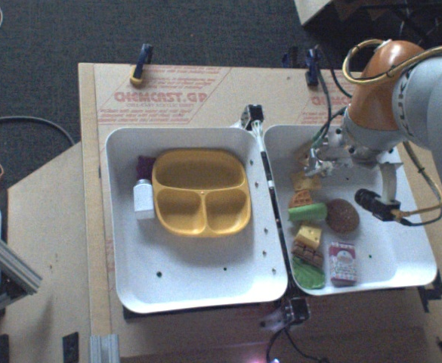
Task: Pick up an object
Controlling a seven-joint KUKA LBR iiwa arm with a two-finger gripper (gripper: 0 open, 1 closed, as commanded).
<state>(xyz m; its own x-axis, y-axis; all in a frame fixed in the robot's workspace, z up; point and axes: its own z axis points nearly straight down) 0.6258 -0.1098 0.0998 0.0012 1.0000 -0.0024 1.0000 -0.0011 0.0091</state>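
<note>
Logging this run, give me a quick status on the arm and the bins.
Gripper low over right bin's far end, above small food pieces. Nothing seen held. Yellow divided plate in left bin.

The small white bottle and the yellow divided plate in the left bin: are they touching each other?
Touching, as far as the camera view shows. The small white bottle lies against the left rim of the yellow divided plate, with no white bin floor visible between them.

Yellow tray (201, 195), perhaps brown ball (343, 215).
</note>
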